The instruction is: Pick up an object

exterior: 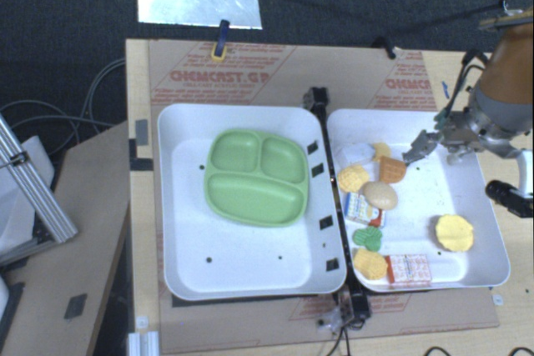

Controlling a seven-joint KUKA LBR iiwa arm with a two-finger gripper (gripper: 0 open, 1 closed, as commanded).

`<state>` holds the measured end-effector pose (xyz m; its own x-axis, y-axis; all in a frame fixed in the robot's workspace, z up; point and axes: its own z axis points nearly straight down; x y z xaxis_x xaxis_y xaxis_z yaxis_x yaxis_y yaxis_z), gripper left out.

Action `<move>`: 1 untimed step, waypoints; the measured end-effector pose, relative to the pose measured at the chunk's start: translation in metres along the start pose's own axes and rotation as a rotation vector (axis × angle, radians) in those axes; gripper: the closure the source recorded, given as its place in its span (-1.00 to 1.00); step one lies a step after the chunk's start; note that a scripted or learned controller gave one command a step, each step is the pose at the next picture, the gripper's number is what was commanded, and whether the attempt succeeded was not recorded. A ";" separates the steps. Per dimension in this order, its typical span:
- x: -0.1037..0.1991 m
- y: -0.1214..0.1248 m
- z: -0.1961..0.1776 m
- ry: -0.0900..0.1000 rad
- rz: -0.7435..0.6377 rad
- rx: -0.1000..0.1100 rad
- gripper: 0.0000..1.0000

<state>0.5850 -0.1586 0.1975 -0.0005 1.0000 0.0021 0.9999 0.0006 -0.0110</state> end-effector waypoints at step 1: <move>0.000 0.003 -0.007 -0.002 -0.003 -0.012 -1.00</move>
<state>0.5880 -0.1583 0.2046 -0.0033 1.0000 0.0000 1.0000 0.0033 0.0013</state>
